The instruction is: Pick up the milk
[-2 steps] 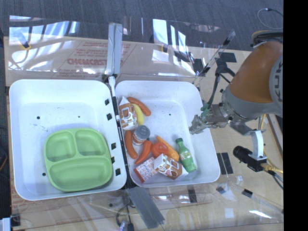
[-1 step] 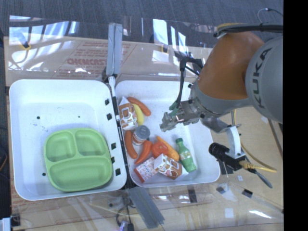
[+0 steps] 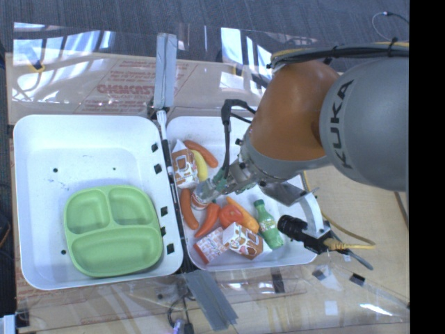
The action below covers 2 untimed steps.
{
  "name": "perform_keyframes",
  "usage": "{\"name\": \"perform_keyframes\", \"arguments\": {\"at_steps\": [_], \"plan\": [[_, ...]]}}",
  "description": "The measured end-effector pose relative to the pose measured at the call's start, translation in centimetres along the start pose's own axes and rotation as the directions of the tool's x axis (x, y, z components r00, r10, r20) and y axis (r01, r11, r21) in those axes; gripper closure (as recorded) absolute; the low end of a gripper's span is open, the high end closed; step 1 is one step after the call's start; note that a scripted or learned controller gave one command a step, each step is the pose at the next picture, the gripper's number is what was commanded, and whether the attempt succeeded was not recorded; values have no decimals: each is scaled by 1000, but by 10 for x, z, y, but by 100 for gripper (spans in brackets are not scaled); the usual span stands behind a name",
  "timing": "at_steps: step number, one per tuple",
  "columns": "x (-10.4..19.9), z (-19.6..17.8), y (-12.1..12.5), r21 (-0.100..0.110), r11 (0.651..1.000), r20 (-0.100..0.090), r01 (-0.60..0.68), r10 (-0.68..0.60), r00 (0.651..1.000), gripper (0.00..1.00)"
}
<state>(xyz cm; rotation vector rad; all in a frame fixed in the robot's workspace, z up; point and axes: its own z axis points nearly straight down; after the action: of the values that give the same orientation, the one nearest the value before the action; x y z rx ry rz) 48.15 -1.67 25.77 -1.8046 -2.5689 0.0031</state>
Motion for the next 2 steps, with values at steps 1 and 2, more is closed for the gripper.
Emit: {"name": "perform_keyframes", "arguments": {"at_steps": [1, 2], "plan": [[76, -7, 22, -1, 1000, 2, -11, 11, 1000, 100], [121, -11, 47, -3, 908, 3, 418, -418, 908, 100]]}}
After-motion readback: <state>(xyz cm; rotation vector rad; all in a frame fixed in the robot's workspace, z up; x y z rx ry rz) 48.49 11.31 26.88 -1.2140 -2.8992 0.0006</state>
